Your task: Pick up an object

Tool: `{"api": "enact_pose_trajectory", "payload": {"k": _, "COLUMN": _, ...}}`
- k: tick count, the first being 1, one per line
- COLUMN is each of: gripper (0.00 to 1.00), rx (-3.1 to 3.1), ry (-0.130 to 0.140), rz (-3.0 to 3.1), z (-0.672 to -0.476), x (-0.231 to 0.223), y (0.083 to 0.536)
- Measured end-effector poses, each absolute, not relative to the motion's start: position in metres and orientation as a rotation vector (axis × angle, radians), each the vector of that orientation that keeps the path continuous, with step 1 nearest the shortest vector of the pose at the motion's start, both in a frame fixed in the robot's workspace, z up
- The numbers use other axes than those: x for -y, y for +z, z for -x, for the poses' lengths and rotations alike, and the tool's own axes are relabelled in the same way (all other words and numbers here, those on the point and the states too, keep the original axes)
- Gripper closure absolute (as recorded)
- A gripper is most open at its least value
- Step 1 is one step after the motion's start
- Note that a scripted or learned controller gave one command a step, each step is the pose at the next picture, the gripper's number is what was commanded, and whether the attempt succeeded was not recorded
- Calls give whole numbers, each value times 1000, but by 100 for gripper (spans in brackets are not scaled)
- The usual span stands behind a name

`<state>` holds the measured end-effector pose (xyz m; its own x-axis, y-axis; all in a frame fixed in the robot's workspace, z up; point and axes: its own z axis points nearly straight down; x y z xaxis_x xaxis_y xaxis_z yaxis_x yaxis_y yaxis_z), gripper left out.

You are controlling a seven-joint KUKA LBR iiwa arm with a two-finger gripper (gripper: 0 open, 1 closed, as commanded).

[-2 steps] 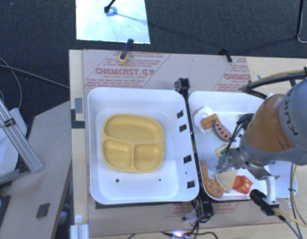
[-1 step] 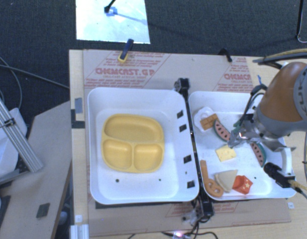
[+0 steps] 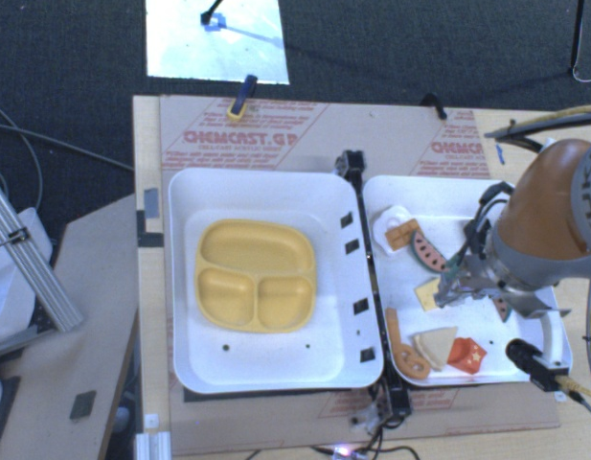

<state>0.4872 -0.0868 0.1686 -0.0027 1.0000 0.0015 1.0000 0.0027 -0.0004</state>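
Note:
My gripper [image 3: 449,284] reaches down into the right bin [image 3: 525,192] from the right, below the orange-banded wrist. Its tip hangs just right of a small yellow piece [image 3: 426,298], very close to it. A curved red-brown slice [image 3: 429,249] lies just up-left of the tip. An orange block [image 3: 402,235] and a white piece [image 3: 393,218] sit near the bin's upper left. Along the front of the bin lie a curved orange piece [image 3: 395,339], a beige wedge [image 3: 437,344] and a red piece [image 3: 466,355].
The left bin [image 3: 209,357] holds a yellow divided tray [image 3: 256,274]. A black-clipped divider [image 3: 364,266] runs between the bins. The arm covers the right bin's right half. A yellow-and-blue tool [image 3: 242,98] lies on the cardboard behind the bins.

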Motion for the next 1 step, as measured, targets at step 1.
{"api": "enact_pose_trajectory", "payload": {"k": 1, "gripper": 100, "rx": 2224, "ry": 0, "rz": 2218, "z": -513, "x": 95, "y": 124}}
